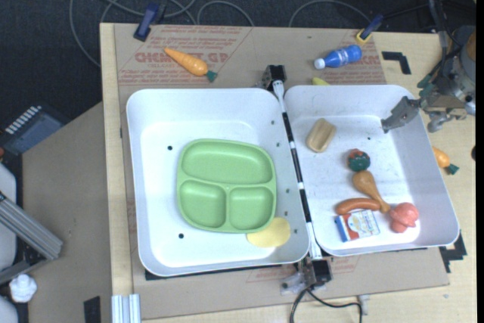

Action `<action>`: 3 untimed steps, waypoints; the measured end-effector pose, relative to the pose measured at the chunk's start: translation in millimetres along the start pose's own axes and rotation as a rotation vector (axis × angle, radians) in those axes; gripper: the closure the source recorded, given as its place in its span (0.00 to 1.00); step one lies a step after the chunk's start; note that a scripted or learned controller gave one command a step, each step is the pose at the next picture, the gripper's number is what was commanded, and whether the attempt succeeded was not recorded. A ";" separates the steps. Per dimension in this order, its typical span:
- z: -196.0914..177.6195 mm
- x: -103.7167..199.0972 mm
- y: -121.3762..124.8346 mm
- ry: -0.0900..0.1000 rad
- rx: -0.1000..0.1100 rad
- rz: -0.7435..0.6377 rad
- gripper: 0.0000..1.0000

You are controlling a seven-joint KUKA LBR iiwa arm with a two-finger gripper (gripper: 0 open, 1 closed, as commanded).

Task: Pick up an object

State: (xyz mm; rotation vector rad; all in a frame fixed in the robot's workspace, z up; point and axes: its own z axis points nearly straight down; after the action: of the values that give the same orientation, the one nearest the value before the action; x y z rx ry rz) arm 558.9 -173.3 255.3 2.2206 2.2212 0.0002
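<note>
- Dark carpet with looped cables is seen behind a cardboard-topped bench (249, 41), on which two shallow white bins sit side by side.
- Camera view, left bin (151, 125): a green divided tray (225, 184) lies in it, and a pale yellow disc (268, 235) rests against the tray's near right corner.
- Camera view, right bin (423, 185): a tan bread-like block (320, 135) lies toward the far left; a small red-and-green fruit (358, 159) lies nearer the middle; below it a tan drumstick shape (369, 185), an orange sausage (357, 205), a pink piece (404, 215) and a small printed packet (358, 225) are clustered at the near side, touching or almost touching one another.
- Camera view, outside the bins: a toy carrot (189, 62) and a blue bottle (339, 57) lie on the bench beyond the far rims.
- Camera view, gripper (399, 116): it is seen at the far right corner of the right bin, above the rim, with nothing visible between its fingers; how wide they stand cannot be told from this slant.
- The deciding relation is judged thus: every candidate lies to the left and nearer than the gripper. The red-and-green fruit is the closest and stands apart from its neighbours, so a short move left and toward the near side would be called for.
- The bread-like block is also isolated, farther left, with its long axis running roughly far to near. The clustered items would likely be harder to take singly.
</note>
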 end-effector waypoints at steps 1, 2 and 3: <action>132.9 26.7 -4.8 0.001 0.004 0.000 0.00; 171.5 23.4 -15.4 0.002 0.004 0.001 0.00; 170.9 32.8 -34.2 0.002 0.003 0.001 0.00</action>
State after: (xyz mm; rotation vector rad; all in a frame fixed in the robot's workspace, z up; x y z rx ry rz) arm 524.8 -140.6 84.4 2.2241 2.2221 -0.0010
